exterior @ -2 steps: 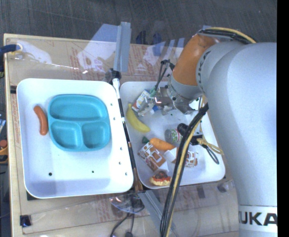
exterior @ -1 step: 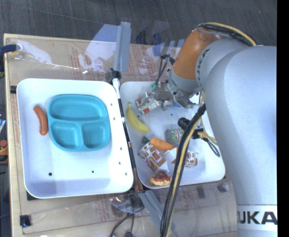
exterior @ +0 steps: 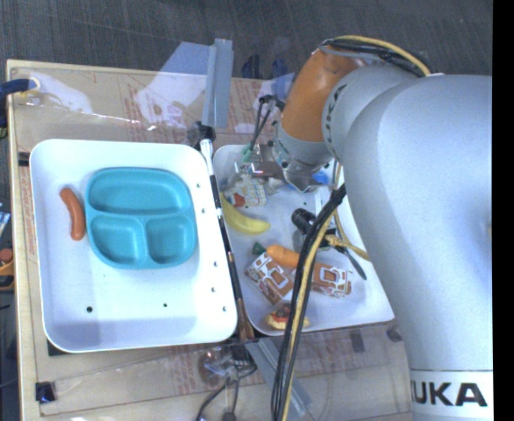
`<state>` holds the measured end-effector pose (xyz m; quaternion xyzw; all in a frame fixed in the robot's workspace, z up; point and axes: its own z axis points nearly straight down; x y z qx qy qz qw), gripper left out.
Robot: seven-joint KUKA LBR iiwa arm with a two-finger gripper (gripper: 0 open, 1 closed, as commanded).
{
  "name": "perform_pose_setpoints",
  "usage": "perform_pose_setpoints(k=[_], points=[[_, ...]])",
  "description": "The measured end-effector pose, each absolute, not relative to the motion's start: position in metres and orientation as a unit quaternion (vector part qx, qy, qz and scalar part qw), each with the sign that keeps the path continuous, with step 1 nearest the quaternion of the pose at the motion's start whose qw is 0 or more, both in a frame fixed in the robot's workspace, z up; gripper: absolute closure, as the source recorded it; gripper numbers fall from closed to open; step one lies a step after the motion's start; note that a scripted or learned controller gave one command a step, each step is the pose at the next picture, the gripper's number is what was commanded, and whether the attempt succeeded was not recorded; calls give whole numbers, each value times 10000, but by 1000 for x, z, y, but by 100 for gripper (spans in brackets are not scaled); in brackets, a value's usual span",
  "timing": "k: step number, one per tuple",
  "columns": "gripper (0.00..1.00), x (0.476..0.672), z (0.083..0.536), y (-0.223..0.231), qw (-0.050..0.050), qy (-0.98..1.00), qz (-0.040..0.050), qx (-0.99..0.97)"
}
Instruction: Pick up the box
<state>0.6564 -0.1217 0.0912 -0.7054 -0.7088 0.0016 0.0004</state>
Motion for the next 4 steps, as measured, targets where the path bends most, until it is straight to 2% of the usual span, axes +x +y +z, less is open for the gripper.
perform_pose_setpoints(k=[1, 2, 3, 4], points=[[100, 656, 100, -121, 16, -7108, 25, -7034], [100, 626, 164, -134, 15, -7277, 9, -6859], [0, 626, 163, -134, 17, -7276, 10, -6860], [0, 634, 95, -123, -22, -7310, -13, -6823]])
